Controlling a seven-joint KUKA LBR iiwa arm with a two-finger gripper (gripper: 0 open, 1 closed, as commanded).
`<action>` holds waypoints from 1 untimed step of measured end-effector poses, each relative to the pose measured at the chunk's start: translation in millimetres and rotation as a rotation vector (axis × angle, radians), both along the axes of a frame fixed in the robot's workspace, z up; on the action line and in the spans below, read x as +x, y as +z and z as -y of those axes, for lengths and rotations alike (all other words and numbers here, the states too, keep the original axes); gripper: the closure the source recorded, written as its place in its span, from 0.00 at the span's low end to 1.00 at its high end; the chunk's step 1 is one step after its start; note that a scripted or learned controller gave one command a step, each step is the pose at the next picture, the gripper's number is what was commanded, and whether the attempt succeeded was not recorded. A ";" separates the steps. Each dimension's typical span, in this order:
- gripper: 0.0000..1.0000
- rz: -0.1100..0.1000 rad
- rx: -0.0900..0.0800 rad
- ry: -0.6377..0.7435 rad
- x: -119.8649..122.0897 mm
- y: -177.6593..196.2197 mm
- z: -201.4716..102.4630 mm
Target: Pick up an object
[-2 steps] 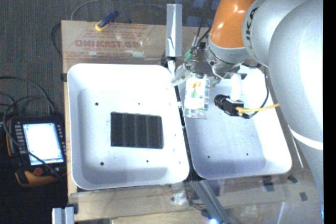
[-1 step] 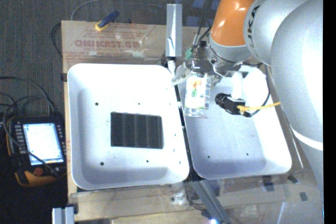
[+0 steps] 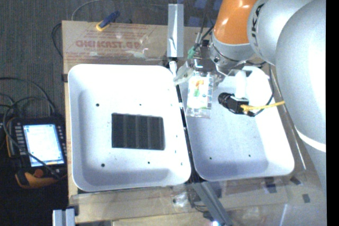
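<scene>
A flat black ribbed rectangle lies in the middle of the left bin. My gripper hangs below the orange wrist band, over the far left part of the right bin, close to the wall between the two bins. Its clear housing shows orange and green parts inside. The gripper is well to the right of the black rectangle and apart from it. I see nothing held beneath the gripper.
The large grey arm covers the right bin's far right side. A black fitting with a yellow cable hangs by the wrist. A cardboard sheet lies behind the left bin. A handheld screen sits off the bench at left.
</scene>
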State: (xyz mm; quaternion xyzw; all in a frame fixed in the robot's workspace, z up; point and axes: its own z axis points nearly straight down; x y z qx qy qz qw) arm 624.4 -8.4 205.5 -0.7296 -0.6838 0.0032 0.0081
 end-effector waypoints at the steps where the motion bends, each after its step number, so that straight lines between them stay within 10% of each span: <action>1: 1.00 -0.004 0.002 0.000 -0.2 7.6 -0.3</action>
